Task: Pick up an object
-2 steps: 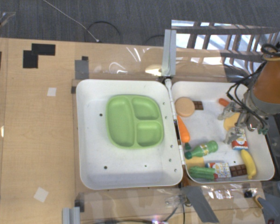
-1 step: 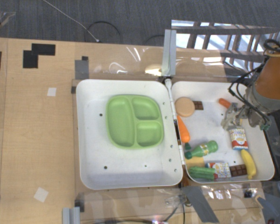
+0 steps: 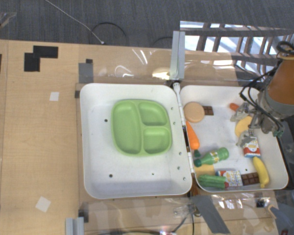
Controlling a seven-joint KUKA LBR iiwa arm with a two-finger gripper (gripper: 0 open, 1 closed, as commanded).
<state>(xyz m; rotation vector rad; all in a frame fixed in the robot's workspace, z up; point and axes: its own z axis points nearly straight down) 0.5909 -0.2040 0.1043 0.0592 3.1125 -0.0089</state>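
Note:
My gripper [image 3: 243, 127] hangs low over the right part of the right bin [image 3: 220, 131], reaching in from the right under the orange-banded wrist. It looks open, with one grey finger [image 3: 240, 114] above and the other below a small yellow piece [image 3: 240, 127] lying on the bin floor. The piece sits in the gap, and I cannot tell if the fingers touch it. Just below the gripper lies a red, white and blue carton [image 3: 252, 149], and a yellow banana [image 3: 261, 172] lies beyond that.
The right bin also holds a tan round bun [image 3: 194, 112], a brown square [image 3: 208, 111], an orange carrot [image 3: 192, 137], a green bottle [image 3: 213, 156], a green cucumber [image 3: 211, 181] and a chocolate bar [image 3: 251, 178]. A green divided plate [image 3: 140, 127] lies in the left bin [image 3: 98, 175].

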